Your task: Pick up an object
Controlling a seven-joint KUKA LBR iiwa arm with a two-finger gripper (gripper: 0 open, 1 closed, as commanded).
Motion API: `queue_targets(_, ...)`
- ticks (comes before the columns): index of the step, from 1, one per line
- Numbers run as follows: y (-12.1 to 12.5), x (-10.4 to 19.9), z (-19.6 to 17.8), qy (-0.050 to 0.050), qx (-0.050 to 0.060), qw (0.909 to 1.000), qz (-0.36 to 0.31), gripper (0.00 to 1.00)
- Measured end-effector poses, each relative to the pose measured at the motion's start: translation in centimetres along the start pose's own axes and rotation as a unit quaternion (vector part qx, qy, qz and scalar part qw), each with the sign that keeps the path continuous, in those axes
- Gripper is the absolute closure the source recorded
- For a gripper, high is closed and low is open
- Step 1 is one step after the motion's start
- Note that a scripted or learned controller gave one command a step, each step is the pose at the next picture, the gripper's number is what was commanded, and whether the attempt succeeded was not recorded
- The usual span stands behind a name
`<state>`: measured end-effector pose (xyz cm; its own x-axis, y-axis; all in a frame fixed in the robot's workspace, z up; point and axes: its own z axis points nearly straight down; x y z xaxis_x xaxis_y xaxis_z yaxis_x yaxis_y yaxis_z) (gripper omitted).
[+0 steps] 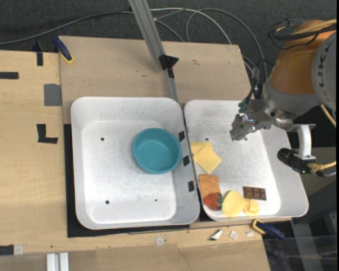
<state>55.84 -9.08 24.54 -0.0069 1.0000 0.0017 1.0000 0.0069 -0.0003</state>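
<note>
Table: pale wood table [22, 151] with black tape marks along its left edge, two white bins side by side toward the near edge.
Left bin: the left bin [96, 168] carries one thing, a teal bowl [156, 150], sitting upright near its right wall.
Right bin: the right bin [282, 179] has the pickings, all crowded at its left wall and near edge: yellow cheese slices [206, 156], below them an orange block [209, 183] touching a red strawberry-like piece [212, 201], then a yellow lump [233, 203], a smaller yellow bit [251, 206] and a brown chocolate bar [254, 193].
Pincer: the pincer [240, 130] hovers over the bare far part of the right bin, nothing between its tips; whether they are spread or pressed together I cannot tell.
Step in hand: choosing a target and coming down on it, by my reading.
How to do it well: I'd go for the cheese slices, nearest and standing apart from the pile; come down straight, keep off the bin wall, and straddle one item, not the cluster.
</note>
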Motion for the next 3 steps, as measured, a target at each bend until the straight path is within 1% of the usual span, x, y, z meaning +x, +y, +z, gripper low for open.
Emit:
queue_targets(2, 1.7, 11.0, -0.6, 0.000, 0.001, 1.0000, 0.000, 1.00)
queue_targets(3, 2.1, 16.1, -0.3, 0.000, 0.001, 1.0000, 0.000, 1.00)
